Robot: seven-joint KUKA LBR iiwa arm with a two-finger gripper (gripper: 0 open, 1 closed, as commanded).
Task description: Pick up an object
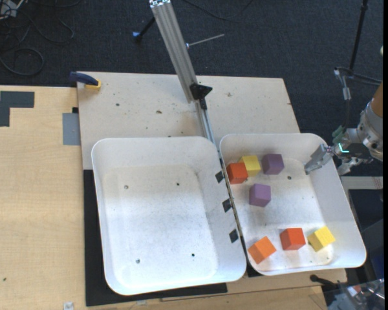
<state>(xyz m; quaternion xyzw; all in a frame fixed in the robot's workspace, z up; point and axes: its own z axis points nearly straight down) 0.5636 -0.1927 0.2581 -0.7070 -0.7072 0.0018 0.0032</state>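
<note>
The right bin (pixel 291 139) holds several small cubes. A red cube (pixel 237 172), a yellow cube (pixel 250 165) and a purple cube (pixel 272 164) stand in a row near its far left. A second purple cube (pixel 259 194) lies just below them. Along the near wall sit an orange cube (pixel 262 248), a red cube (pixel 292 239) and a yellow cube (pixel 321 238). My gripper (pixel 331 161) hovers over the bin's far right rim, open, with nothing between its fingers. It is well right of the purple cube.
The left bin (pixel 155 212) lies beside the right one, with black clips (pixel 224 204) along the shared edge. A slanted metal rail (pixel 178 50) rises behind the bins. A blue and yellow clamp (pixel 85 79) sits at the bench's far left corner.
</note>
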